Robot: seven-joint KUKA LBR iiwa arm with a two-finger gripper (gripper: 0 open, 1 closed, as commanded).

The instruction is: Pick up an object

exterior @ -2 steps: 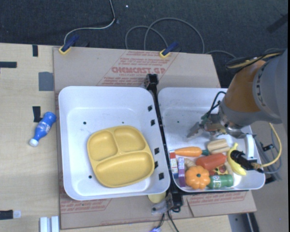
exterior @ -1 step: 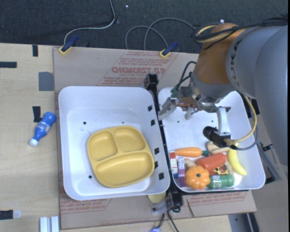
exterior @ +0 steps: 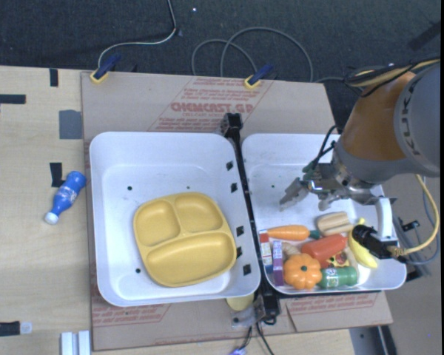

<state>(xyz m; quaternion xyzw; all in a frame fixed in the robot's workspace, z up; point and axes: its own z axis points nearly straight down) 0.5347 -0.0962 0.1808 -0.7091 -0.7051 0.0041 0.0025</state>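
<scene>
Arm (exterior: 388, 128): high above the right bin (exterior: 281, 150), nearest the camera.
Gripper (exterior: 305, 189): fingers spread, holding nothing (toy pumpkin (exterior: 303, 270) waits below).

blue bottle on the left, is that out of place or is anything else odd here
Yes: the blue bottle lies on its side on the bench, outside both bins. The other toys are heaped in the right bin's near corner; the left bin has a yellow tray.
</scene>
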